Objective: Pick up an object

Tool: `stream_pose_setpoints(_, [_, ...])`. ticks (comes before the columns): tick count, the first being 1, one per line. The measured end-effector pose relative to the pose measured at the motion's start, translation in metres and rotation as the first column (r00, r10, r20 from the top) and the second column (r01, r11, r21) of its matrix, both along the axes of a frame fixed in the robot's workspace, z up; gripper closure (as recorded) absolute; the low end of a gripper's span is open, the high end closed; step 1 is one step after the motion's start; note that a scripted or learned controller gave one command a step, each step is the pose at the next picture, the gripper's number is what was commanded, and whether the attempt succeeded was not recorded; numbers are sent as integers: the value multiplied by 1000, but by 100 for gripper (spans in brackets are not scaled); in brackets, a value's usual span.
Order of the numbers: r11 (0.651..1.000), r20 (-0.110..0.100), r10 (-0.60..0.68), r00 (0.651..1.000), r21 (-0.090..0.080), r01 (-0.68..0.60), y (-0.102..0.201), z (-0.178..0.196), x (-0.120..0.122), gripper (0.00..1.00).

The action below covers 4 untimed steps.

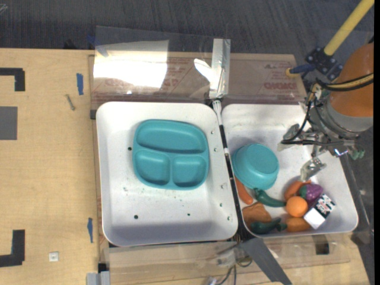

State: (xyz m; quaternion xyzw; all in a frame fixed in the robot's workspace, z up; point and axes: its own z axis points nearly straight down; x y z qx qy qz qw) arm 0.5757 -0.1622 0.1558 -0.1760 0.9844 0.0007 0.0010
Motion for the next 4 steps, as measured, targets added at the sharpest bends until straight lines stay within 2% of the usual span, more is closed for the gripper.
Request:
stream_pose_setpoints(1, [988, 47, 153, 987, -20, -152, 34, -25, -14, 0])
stream_pose_setpoints(2, [992, 62, 126, 990, -29, -124, 38, -30, -40, 0])
stream_pose_setpoints(3, [999, 10, -45, 999, -4, 45, -29, -31, -14, 0])
stream_pose_setpoints(4, [998, 11, 68, 998, -7, -68, 5, -67, -57, 0])
